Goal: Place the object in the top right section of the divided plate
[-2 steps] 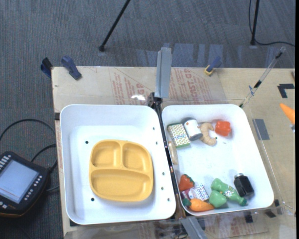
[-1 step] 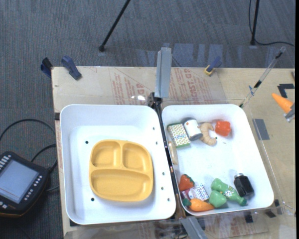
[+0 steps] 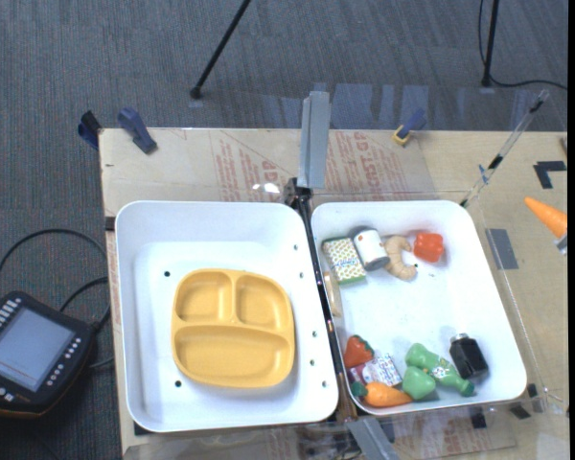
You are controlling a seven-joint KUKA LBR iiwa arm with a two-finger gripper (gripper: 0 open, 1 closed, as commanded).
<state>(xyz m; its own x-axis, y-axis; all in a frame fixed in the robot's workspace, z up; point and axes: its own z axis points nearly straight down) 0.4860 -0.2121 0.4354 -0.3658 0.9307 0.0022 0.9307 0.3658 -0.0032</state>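
Observation:
A yellow divided plate (image 3: 234, 341) lies in the left white bin (image 3: 144, 257). It has two small sections at the top and one wide section below; the top right section (image 3: 263, 305) holds nothing. The loose objects lie in the right bin (image 3: 460, 295). Along its far side are a green-and-white checkered box (image 3: 344, 260), a small white can (image 3: 370, 249), a tan curved piece (image 3: 400, 257) and a red toy (image 3: 427, 246). Along its near side are a red toy (image 3: 357, 351), a small packet (image 3: 383, 367), an orange carrot (image 3: 385, 396), green toys (image 3: 429, 372) and a black block (image 3: 468, 356).
A grey post (image 3: 314, 147) stands behind the seam between the bins. An orange pointed piece (image 3: 546, 216) sits at the bench's right edge. A handheld control pendant (image 3: 24, 348) lies on the floor to the left. Blue clamps (image 3: 134, 127) grip the bench's far edge.

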